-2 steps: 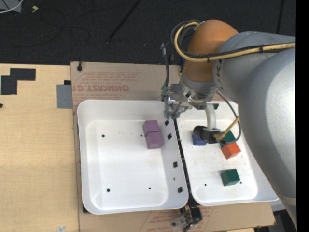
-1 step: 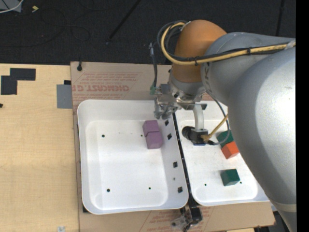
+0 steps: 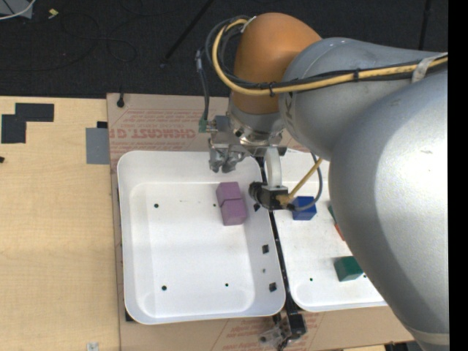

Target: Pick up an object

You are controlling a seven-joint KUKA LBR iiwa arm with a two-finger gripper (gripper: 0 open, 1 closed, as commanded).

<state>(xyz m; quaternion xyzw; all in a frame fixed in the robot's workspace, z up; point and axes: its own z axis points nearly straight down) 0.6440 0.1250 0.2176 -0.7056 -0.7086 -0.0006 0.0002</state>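
The arm comes in from the right, and its big grey body covers the near right corner of the view and a part of the right bin. In this bin, near its front, a green block lies at the edge of the arm's body. A little farther back in the same bin lies a blue block, close to the wall that the right bin shares with the left bin.

The left bin shows a few small dark dots on its white floor. The purple block lies in its far right part, near the shared wall. It rests flat on the floor, with its long side running roughly from near to far.

Just beyond the purple block, the gripper hangs over the far wall of the left bin. The block is on the near side of the gripper's tip and a little to the right of it. The block is close to the gripper but apart from it, and nothing is held. If the gripper is wide or narrow, one cannot tell, because its tip is small and dark against the bin wall.

Above the gripper rises the orange band of the arm. Behind the bins, a cardboard sheet with red print lies on the wooden bench.
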